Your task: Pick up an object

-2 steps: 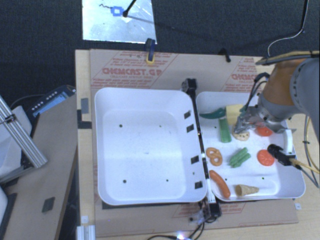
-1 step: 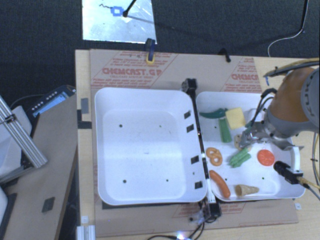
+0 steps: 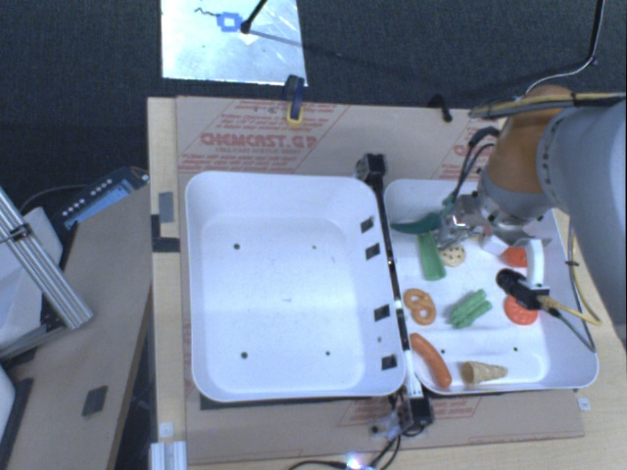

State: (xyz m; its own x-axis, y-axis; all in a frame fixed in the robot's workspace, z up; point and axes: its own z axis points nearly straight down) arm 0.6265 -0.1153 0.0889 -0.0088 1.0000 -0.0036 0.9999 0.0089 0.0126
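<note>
Reaching in from the right, the gripper (image 3: 457, 225), its state impossible to tell, hangs over the right bin (image 3: 578, 365), green stick (image 3: 431, 257) just below-left of it, long axis running up-down the view.

Even, bright overhead light with soft focus throughout.

The two white bins (image 3: 284, 292) read as the brightest areas, close to blown out, so their inner walls lose most shading. A shiny sheet (image 3: 233, 25) at 11 o'clock carries a pale, streaky glare. The dark carpet (image 3: 78, 76) at 10 o'clock stays dim and grainy. Shadows are short and faint: a thin dark rim under the bins at 6 o'clock, and a soft patch beneath the arm (image 3: 578, 164) at 3 o'clock. The arm, nearest the lens, is the blurriest part, its edge smeared. Small items in the right bin look slightly fuzzy, with mild colour noise. Straight edges of the surface (image 3: 167, 292) bend little toward the corners.
</note>
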